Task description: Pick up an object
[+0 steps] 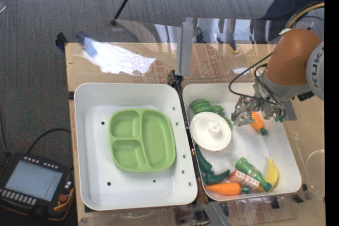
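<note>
At the near edge of the right bin (290, 159) lie a toy carrot (224, 188), a green bottle with a red label (252, 172) and a yellow banana (271, 172), all close together in the near corner; just left of them a dark green curved vegetable (207, 168) runs along the bin's left wall; farther in, a round white lid with a knob (211, 130) sits against that same wall, with a pale green ridged vegetable (206, 106) just beyond it, partly tucked behind the lid's far rim.

In the left bin (87, 114) a light green divided plate (142, 139) lies flat near the middle, three compartments facing up.

Over the right bin's far right part the gripper (253, 116) hangs from the grey arm (294, 63), whose orange band shows above the wrist; its metal fingers (241, 113) are spread a little and close on a small orange toy with a green tip (258, 122); the toy sits between the fingers, tilted, its green end pointing to the near right; whether it rests on the bin floor or is clear of it cannot be told from this slant.

Beyond the bins, on the brown bench (74, 69), a crumpled sheet of clear plastic (116, 57) lies at the far left.
</note>
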